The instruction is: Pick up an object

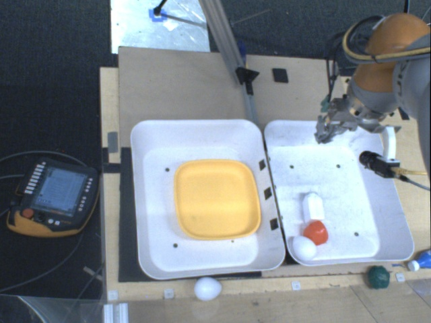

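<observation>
I have the arm parked over the far edge of the right bin, nothing picked yet.

Camera view: my gripper (328, 132) hangs above the back rim of the right bin (350, 173), well apart from anything to grab; from this slant I cannot tell how the claw is set. The candidates sit bunched in that bin's near corner, probably where they slid: a white block (312, 206) touching a red ball (315, 233), with a white egg (304, 248) just beside it. That crowding will make a clean pinch awkward, I judge. The left bin (151, 180) carries a yellow plate (217, 198). Another white egg (207, 288) lies outside on the bench, and a green ball (378, 276) near the right bin's corner.
</observation>
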Available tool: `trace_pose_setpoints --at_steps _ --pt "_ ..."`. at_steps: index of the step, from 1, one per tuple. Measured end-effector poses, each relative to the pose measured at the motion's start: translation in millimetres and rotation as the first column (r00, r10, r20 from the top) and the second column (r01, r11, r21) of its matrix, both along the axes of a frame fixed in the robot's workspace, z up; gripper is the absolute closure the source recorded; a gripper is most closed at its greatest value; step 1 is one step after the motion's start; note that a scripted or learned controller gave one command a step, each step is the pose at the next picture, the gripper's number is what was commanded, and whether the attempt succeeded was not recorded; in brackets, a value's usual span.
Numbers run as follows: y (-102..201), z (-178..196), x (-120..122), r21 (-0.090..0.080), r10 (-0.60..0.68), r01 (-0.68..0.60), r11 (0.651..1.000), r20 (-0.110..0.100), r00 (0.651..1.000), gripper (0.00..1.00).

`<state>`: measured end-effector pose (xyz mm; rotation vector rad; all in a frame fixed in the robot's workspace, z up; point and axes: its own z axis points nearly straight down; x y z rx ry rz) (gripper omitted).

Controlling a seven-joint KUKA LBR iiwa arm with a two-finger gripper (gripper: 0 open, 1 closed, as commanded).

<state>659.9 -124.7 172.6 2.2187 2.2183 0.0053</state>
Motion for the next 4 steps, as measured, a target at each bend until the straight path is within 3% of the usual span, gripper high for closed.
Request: trace_pose_setpoints --at_steps 2,4 --pt "-11 103 1 0.000 0.001 -0.001 1.000 0.000 1.000 1.00" --pt "93 82 -16 0.002 0.005 -0.005 1.000 -0.005 1.000 1.00"
